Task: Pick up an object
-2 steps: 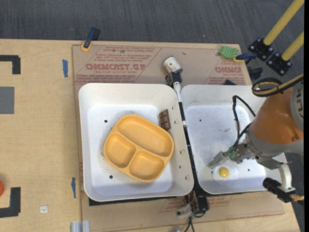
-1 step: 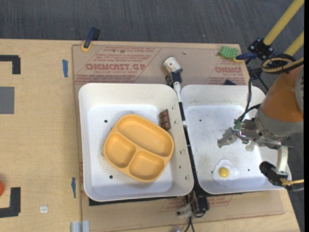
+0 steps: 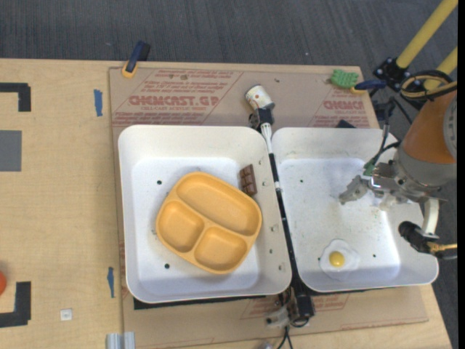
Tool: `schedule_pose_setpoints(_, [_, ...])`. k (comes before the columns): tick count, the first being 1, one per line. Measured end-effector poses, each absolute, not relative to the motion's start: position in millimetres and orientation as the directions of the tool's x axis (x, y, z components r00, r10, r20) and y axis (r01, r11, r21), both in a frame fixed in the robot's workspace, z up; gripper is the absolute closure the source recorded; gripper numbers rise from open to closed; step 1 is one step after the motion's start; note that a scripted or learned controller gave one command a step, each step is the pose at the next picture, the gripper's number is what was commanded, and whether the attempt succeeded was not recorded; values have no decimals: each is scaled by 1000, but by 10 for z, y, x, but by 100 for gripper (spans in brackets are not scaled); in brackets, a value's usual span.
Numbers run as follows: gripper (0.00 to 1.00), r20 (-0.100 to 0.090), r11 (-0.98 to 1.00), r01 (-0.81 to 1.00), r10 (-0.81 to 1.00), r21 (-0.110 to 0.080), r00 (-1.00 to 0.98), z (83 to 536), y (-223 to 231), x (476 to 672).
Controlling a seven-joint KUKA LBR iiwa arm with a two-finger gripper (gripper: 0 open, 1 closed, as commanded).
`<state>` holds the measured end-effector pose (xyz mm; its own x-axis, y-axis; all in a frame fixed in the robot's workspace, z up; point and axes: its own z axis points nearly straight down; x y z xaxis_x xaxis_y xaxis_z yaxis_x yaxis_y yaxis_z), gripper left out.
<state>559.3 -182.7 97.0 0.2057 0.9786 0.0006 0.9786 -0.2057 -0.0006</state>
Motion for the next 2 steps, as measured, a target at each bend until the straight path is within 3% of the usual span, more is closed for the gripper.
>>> schedule_pose_setpoints(1, [0,1,60,998,998,0,-60,851,-1327,4891])
schedule_pose_setpoints(2, [0,1,60,998,998,0,-60,851,-1328,4892])
